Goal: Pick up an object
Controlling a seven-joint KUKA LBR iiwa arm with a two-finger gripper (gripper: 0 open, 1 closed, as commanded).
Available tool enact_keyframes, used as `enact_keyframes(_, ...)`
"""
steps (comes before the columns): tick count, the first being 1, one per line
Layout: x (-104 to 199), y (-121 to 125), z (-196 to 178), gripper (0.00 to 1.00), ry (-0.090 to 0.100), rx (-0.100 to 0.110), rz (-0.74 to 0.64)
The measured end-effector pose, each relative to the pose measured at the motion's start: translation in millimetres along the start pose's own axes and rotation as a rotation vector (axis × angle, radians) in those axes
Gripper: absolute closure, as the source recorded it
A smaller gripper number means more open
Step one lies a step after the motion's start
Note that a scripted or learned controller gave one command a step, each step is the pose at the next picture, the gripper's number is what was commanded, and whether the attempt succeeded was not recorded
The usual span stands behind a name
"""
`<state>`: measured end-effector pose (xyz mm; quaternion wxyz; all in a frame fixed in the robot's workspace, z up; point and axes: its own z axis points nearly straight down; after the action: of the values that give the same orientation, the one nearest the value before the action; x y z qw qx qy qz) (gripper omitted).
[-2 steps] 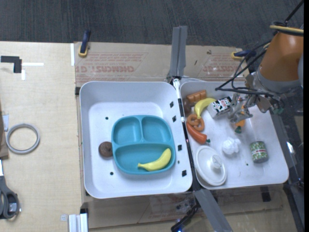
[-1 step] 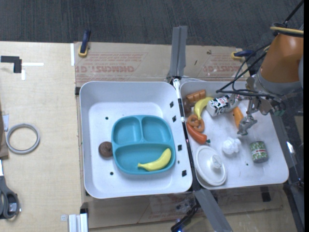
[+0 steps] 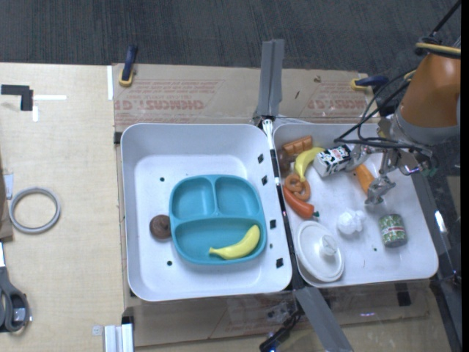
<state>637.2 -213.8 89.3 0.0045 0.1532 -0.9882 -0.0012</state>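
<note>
My gripper (image 3: 377,194) hangs low over the right bin (image 3: 421,266), on its right side. It sits just right of an orange carrot piece (image 3: 364,178) and above a green can (image 3: 393,230). A white crumpled item (image 3: 351,222) lies to its lower left. Further left are a black-and-white carton (image 3: 333,159), a small yellow banana (image 3: 304,162), a brown sausage-like piece (image 3: 297,146), a red pretzel shape (image 3: 297,187) and a red chili (image 3: 301,205). A white lidded bowl (image 3: 320,250) rests at the bin's front left. I see nothing held in the gripper.
The left bin (image 3: 139,262) holds a teal divided plate (image 3: 217,196) with a banana (image 3: 236,245) in its front section, and a brown doughnut (image 3: 160,226) beside it. On the bench to the left lie a tape roll (image 3: 33,210) and scissors (image 3: 11,310). Cables trail near the arm's orange band (image 3: 432,86).
</note>
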Motion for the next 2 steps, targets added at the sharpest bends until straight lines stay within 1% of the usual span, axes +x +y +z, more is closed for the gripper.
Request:
enact_keyframes(1, -1.7, 38.1, -2.4, 0.0, -0.01, 0.003, 0.079)
enact_keyframes(2, 70.3, 24.1, -2.3, 0.0, -0.017, -0.005, -0.145)
